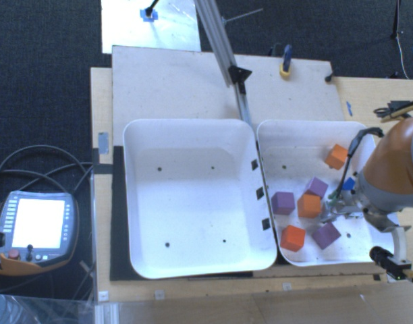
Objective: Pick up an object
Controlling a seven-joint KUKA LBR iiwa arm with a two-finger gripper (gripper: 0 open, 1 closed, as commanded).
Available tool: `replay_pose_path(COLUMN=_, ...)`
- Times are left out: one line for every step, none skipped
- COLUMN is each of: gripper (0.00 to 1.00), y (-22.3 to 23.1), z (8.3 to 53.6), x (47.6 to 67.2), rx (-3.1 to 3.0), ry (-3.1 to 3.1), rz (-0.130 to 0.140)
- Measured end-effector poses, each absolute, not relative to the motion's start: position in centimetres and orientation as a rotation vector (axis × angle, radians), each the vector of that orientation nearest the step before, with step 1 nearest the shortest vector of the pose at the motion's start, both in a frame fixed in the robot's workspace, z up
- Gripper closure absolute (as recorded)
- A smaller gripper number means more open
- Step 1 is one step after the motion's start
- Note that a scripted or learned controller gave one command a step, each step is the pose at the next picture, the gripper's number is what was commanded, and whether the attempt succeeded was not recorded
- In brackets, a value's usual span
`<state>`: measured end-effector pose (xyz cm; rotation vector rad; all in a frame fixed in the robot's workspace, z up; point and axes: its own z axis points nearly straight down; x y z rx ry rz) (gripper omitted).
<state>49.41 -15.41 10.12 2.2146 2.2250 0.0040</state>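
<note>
All the blocks lie in the right bin, so the arm leans in low over that side. The gripper sits among the cluster, touching or just beside an orange block, with a purple block just nearer (the jaws are too small to read, so I cannot tell their state). The left bin waits alongside.

A dark carpet floor surrounds a light wooden bench. A metal pole slants across the bench's far edge. On the floor by the bench's left edge lies a control pendant with black cables.
</note>
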Motion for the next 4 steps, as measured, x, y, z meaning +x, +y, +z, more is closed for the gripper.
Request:
replay_pose_path(gripper=1.00, y=-15.9, z=15.8, x=50.6, rx=2.211, ry=2.221, rz=0.006)
replay_pose_path(gripper=1.00, y=-16.9, z=21.5, x=50.3, rx=2.211, ry=2.219, rz=0.006)
replay_pose_path(gripper=1.00, y=-16.9, z=22.1, x=50.4, rx=2.215, ry=2.223, rz=0.003)
replay_pose_path(gripper=1.00, y=-12.0, z=21.4, x=52.6, rx=2.210, ry=2.232, rz=0.004)
